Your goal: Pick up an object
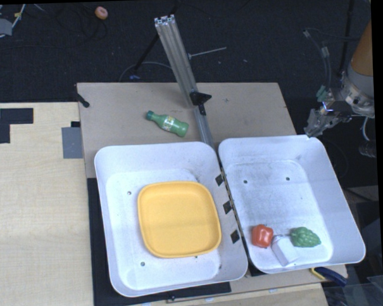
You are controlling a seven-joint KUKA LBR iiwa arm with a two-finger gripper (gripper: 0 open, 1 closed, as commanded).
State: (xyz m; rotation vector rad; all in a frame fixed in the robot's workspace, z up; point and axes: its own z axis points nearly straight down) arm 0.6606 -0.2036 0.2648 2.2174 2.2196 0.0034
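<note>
Step in hand: reaching in. The hand [317, 121] hangs off the far right corner of the right bin [335, 174], outside its rim, with nothing to be seen between its tips.
Hand state: too small and dark to tell whether it stands wide or narrow.
Candidates: a red pepper [262, 235], a green lumpy piece [305, 237] and a pale block [284, 251], all crowded in the near end of the right bin.
Other things: a yellow plate [179, 218] lies flat in the left bin [116, 178]; a green bottle [167, 123] lies on its side on the desk [246, 109] beyond the bins.
Doing it well: choose one piece and come down straight over it. The pepper looks the best pick, as it has bare floor on its left and far sides. The block touches or nearly touches the green piece, so closing there risks nudging both.
Approach: cross the bin rim high, then descend. Set the tips astride the pepper's narrow width and clear of the block just beside it.
Thing relative to hand: the pepper lies well apart from the hand, toward the near edge and to the view's left, almost the bin's whole length away.
Risk: a round pepper may roll or squirt out under an off-centre squeeze.
</note>
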